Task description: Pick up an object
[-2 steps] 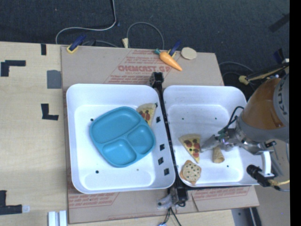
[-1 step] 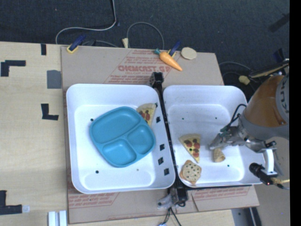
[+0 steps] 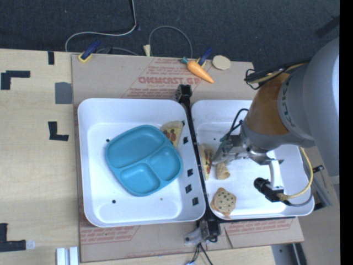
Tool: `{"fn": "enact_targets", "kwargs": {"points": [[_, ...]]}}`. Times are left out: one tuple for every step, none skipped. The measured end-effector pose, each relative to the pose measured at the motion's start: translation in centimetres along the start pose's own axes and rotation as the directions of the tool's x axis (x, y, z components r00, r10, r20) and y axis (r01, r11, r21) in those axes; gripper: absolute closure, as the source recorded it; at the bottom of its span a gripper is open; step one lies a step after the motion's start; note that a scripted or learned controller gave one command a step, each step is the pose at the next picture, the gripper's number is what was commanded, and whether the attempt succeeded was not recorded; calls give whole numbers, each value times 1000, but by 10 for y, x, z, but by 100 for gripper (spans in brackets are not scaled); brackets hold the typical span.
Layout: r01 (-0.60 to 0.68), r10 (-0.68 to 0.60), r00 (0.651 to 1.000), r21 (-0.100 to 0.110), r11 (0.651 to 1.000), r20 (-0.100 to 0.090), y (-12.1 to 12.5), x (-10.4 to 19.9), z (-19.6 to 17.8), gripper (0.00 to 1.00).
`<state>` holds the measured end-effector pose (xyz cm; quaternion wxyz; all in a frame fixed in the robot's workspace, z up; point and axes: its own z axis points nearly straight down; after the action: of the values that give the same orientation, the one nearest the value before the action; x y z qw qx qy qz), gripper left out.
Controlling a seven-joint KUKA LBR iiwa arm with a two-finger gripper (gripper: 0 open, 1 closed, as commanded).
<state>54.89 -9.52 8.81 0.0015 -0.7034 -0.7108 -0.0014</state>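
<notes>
My gripper (image 3: 222,151) reaches down into the right bin (image 3: 287,206) near its left side, under the grey wrist and orange band. Just below it lies a small beige food toy (image 3: 222,172), and the gripper seems to hover close over it or touch it. A striped yellow and red toy (image 3: 207,162) lies along the bin's left wall, beside the gripper. A brown speckled cracker toy (image 3: 223,201) rests near the front of the same bin.
The left bin (image 3: 91,148) holds a blue divided plate (image 3: 143,159) and a yellowish wedge toy (image 3: 173,130) at its right wall. A toy carrot (image 3: 199,71) and a beige disc (image 3: 222,63) lie on the cardboard behind the bins. A black divider (image 3: 190,148) separates the bins.
</notes>
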Motion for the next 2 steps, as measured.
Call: {"fn": "enact_targets", "kwargs": {"points": [[-1, 1, 1000, -9, 1000, 2, 9, 66, -102, 100], [-3, 3, 1000, 1, 1000, 2, 7, 121, -100, 100]]}}
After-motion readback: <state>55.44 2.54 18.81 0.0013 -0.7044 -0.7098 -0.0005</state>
